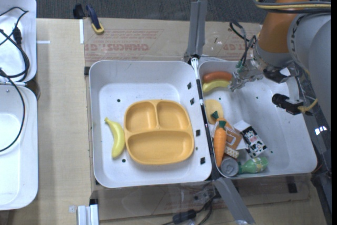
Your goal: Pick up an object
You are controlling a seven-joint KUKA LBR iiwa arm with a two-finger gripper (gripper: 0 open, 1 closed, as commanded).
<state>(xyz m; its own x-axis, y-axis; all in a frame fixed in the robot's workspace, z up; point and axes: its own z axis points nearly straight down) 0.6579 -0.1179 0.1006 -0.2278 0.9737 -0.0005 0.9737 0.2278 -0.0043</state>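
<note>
Several small objects crowd the right bin — a hot dog above a yellow banana at the far left corner, a carrot along the left wall, a green item, a grey can and a black-and-white carton near the front. The pincer hangs low just right of the hot dog and banana; whether it is wide or narrow cannot be told, and nothing is seen between its tips. Left bin holds a yellow divided plate and a second banana beside it — both bins sit on the desk.
</note>
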